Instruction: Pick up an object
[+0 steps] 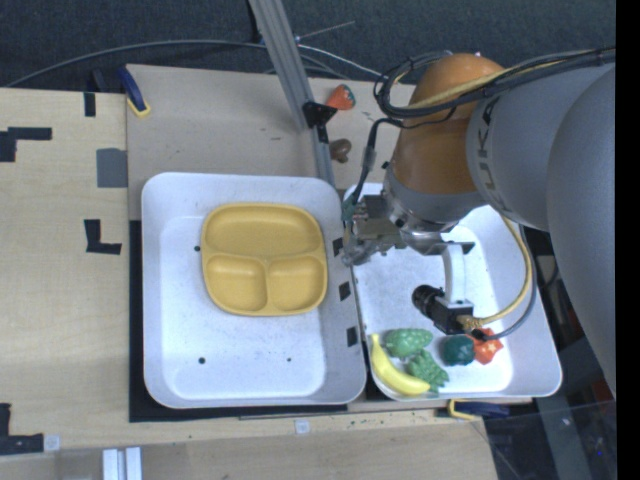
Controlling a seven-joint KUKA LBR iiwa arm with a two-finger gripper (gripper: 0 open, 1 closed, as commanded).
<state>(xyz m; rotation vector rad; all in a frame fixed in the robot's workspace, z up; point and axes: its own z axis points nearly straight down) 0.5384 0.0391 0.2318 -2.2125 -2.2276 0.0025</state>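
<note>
The left bin [165, 268] holds a yellow divided plate [265, 258]. The right bin [535, 368] holds a banana [395, 375], green toys [415, 353] and a teal ball [459, 349] near its front edge. The gripper [365, 236] hangs over that bin's back corner; its opening cannot be told.

Yellow divided plate [265, 258]: three compartments, lying flat and upright in the left bin, toward its far half.

Banana [392, 373]: yellow, curved, lying along the near left corner of the right bin.

Green leafy pieces [408, 341]: two, just beside the banana, one touching it.

Teal round item [458, 349]: right of the greens, next to a small orange-red piece [486, 349].
</note>
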